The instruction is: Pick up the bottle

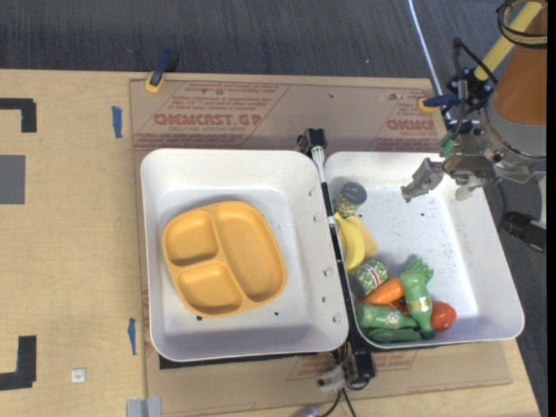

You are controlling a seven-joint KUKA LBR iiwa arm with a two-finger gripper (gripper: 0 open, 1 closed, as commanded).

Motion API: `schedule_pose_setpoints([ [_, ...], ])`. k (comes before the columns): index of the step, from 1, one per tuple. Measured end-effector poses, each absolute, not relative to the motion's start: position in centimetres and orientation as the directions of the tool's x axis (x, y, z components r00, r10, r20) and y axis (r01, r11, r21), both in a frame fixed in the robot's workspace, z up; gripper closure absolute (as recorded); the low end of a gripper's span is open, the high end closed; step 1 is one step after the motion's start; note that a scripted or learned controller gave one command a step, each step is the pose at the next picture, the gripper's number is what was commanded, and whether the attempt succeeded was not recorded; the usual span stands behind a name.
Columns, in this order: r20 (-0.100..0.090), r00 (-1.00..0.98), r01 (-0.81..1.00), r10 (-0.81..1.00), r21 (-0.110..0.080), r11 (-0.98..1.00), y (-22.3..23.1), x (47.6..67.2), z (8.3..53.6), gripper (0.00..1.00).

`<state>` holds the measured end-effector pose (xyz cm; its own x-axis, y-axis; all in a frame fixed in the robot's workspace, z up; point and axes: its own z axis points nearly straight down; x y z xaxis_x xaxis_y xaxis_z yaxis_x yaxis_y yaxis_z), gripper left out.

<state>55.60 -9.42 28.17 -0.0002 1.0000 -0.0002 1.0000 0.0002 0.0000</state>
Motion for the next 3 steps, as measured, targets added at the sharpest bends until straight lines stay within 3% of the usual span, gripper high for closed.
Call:
schedule_pose_setpoints([
  [1, 0.001, -0.068, 0.998, 0.998, -0.001, 0.068, -11.8, 50.8, 13.7, 0.00],
  [2, 0.003, 0.382, 0.924, 0.924, 0.009, -0.382, -13.7, 48.3, 8.8, 0.00],
  [3, -0.002, 0.386, 0.922, 0.922, 0.013, -0.386, -14.0, 48.3, 9.8, 1.00],
])
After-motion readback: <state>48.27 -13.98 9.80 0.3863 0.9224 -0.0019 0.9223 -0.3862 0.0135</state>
